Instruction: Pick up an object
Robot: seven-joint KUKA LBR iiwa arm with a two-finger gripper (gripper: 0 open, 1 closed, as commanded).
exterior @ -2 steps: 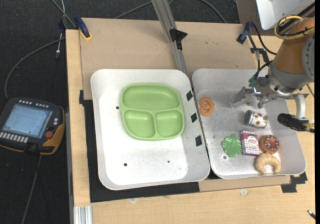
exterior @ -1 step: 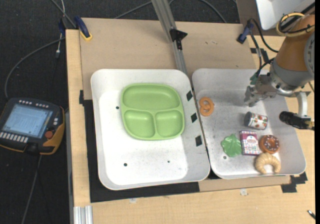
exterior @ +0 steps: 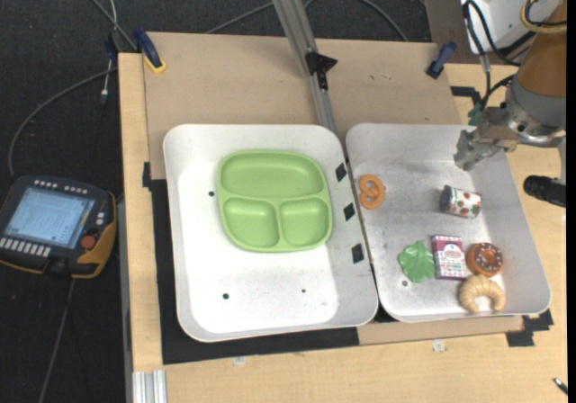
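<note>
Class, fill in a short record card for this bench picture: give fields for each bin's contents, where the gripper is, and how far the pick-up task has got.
left bin: green divided plate
right bin: pretzel, small can, green leaf, pink box, chocolate doughnut, croissant
gripper: over the right bin's far right part, above and apart from the small can
nearest item to gripper: small can
task state: nothing seen between the gripper's tips; all items lie in the bin
</note>
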